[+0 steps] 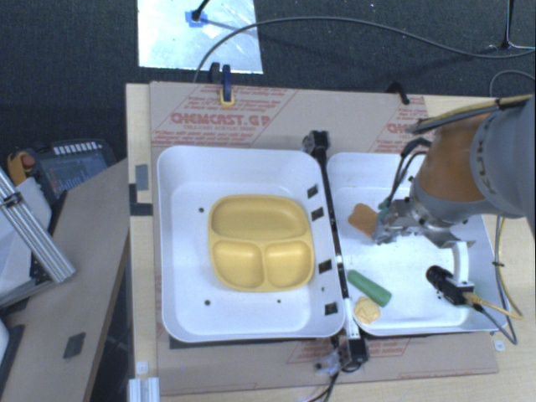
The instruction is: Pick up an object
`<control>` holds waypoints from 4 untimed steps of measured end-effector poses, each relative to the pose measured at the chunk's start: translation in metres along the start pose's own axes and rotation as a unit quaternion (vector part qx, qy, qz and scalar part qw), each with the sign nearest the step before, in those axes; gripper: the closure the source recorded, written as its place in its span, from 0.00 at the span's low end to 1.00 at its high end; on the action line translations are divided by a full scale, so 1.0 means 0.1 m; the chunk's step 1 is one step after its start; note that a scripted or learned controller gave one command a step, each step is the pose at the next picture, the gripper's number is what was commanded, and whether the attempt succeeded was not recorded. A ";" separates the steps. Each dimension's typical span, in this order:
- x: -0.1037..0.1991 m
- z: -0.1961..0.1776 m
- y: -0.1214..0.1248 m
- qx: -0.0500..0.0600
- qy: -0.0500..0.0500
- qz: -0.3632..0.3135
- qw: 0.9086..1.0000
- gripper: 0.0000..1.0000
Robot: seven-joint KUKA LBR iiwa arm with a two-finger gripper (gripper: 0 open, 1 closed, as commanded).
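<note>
In the right bin [419,308] lie three things. An orange-brown piece [362,219] rests near the bin's left wall. A green stick [369,287] lies toward the front left, with a small yellow piece [366,311] just in front of it. My gripper [383,229] is low in the right bin, right beside the orange-brown piece on its right side. I cannot tell whether the piece is between the fingers.
The left bin [180,224] holds a yellow divided plate [260,241] with three compartments. A black divider with clips runs between the two bins. Cardboard lies under both bins, and cables trail across the dark floor behind.
</note>
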State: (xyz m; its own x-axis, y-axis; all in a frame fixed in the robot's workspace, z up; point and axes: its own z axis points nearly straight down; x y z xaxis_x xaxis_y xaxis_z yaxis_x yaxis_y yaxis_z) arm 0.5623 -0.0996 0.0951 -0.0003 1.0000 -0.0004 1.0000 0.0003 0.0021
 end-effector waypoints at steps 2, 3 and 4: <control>0.15 -1.09 0.10 -0.002 0.000 -0.002 1.000 1.00; 0.15 -1.23 0.11 -0.001 0.000 -0.002 1.000 1.00; 0.69 -1.35 -0.01 0.000 0.001 -0.004 1.000 1.00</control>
State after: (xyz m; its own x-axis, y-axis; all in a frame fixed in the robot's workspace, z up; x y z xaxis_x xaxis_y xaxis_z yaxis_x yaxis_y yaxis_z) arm 0.5612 -0.0304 0.2300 -0.0090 1.0000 0.0015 1.0000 0.0090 0.0015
